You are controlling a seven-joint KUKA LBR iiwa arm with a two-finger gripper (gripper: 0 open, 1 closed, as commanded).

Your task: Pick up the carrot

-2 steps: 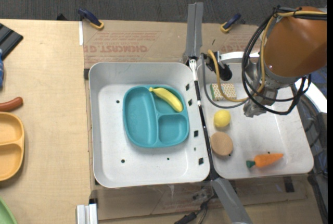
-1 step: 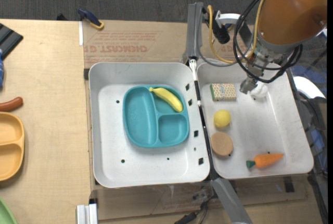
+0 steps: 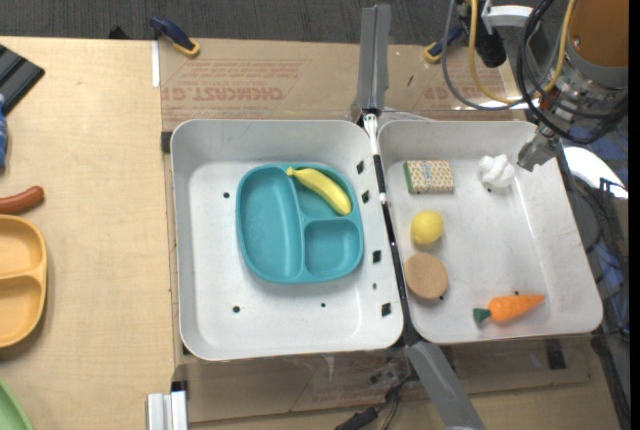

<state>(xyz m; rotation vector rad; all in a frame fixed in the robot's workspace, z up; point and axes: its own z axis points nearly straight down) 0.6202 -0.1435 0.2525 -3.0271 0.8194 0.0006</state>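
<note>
The carrot (image 3: 514,307) is orange with a small green top on its left end. It lies near the front right corner of the right bin (image 3: 570,248). My gripper (image 3: 534,152) hangs over the bin's far right corner, well behind the carrot and apart from it. The gripper sits just right of a crumpled white object (image 3: 494,170). Nothing shows in the gripper's grasp.
The right bin also holds a speckled block (image 3: 429,176), a yellow lemon (image 3: 427,227) and a tan round disc (image 3: 426,275). In the left bin (image 3: 200,248), a teal divided plate (image 3: 290,228) bears a banana (image 3: 322,188). Cables hang at the back right.
</note>
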